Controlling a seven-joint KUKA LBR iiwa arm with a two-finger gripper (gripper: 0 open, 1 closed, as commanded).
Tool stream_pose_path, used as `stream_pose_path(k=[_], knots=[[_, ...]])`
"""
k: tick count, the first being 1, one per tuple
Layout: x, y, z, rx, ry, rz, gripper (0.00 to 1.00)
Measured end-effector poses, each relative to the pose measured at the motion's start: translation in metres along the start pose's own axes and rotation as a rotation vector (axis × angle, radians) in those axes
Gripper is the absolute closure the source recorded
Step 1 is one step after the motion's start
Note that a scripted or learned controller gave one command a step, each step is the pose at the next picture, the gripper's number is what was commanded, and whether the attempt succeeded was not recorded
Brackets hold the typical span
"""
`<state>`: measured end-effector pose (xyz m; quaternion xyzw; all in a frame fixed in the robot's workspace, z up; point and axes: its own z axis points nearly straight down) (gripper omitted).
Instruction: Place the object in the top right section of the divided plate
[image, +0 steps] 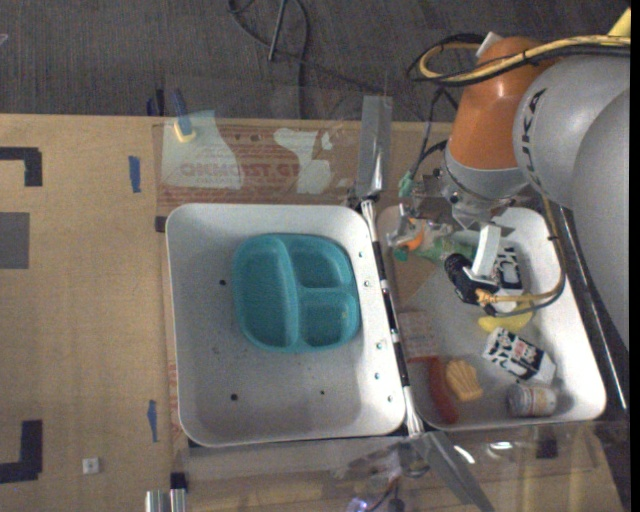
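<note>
A teal divided plate (295, 292) lies in the left white bin (200, 400), a little above its middle, with one large section on the left and two smaller ones on the right. My gripper (415, 232) hangs over the upper left corner of the right bin (585, 395), just right of the wall between the bins. A small orange and green thing (428, 244) shows right at the gripper, but I cannot make out whether it is held. The plate's sections hold nothing.
Loose in the right bin are a red piece (441, 388), a yellow ridged piece (463, 379), a black-and-white carton (518, 355), a pale cup (530, 400) and a yellow item (505, 322). The arm covers that bin's upper right.
</note>
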<state>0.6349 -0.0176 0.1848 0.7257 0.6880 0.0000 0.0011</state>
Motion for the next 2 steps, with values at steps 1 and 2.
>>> stream_pose_path(k=[1,2], knots=[[0.0694,-0.0605,-0.0092,0.004,0.002,0.0,1.0],[0.0689,-0.0603,-0.0092,0.004,0.002,0.002,0.0]])
